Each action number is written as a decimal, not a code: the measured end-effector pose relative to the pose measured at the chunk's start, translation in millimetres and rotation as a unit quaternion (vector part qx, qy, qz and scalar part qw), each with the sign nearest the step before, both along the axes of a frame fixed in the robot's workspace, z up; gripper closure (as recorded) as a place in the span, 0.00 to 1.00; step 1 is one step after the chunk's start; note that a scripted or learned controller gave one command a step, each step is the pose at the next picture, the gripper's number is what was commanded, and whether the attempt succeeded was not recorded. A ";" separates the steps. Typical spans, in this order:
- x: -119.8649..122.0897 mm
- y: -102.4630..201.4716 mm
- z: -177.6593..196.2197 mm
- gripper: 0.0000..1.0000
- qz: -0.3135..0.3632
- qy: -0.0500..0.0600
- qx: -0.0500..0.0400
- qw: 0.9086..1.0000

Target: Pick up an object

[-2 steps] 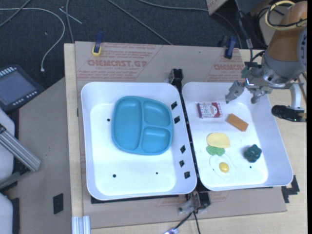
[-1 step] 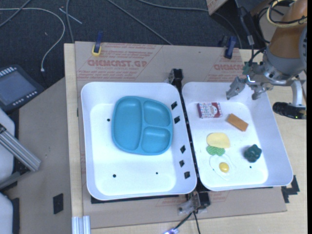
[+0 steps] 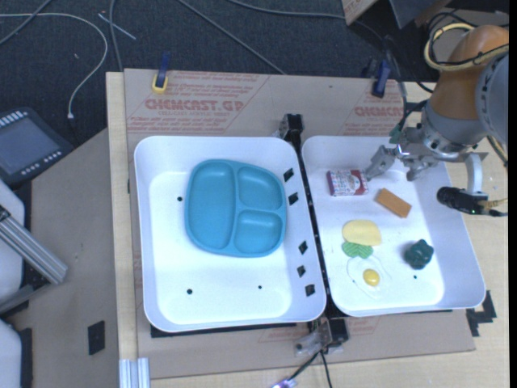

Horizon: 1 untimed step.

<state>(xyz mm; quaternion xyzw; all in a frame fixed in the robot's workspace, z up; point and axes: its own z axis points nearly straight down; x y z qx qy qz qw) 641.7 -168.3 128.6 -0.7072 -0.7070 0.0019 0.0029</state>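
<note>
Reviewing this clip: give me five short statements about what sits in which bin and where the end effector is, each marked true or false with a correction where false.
1. The blue divided plate lies in the left bin. True.
2. The red and white packet lies in the left bin. False: it lies in the right bin, near its upper left.
3. The end effector is above the upper part of the right bin. True.
4. The dark green object sits on the blue divided plate. False: it sits on the right bin's floor, near the right wall.
5. The orange block is between the end effector's fingers. False: it lies on the bin floor, below and apart from the end effector.
</note>
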 end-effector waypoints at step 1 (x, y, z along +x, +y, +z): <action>2.2 0.2 -40.5 0.00 0.000 -0.004 0.000 1.000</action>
